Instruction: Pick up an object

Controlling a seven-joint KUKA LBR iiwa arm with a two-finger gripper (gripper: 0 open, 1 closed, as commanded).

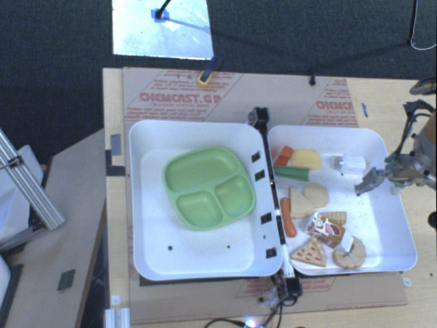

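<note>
Toy food fills the left half of the right bin (392,203) — a yellow piece (306,158) beside an orange-red one (284,154), a green stick (292,172) under them, a pale round piece (315,195), an orange carrot (288,217) along the divider, a printed packet (326,229), a waffle-like wedge (309,253) and a round cookie (350,253) near the front wall. All of it looks light, stiff and moulded, so likely a bit slick; nothing here seems fragile. The tool (365,183) hangs over the bin's right half, well apart from the pile, and I cannot tell how its fingers stand — too small and dark. Best bet, I'd say, is the yellow piece or the pale round one: chunky, sitting a little free, taken across the narrow width. The carrot hugs the divider and the wedge and cookie lie near the front wall, so fingers have little room there. Open white floor lies right of the pile, good for an approach. Over in the left bin (147,149) sits a green divided plate (208,186).
</note>
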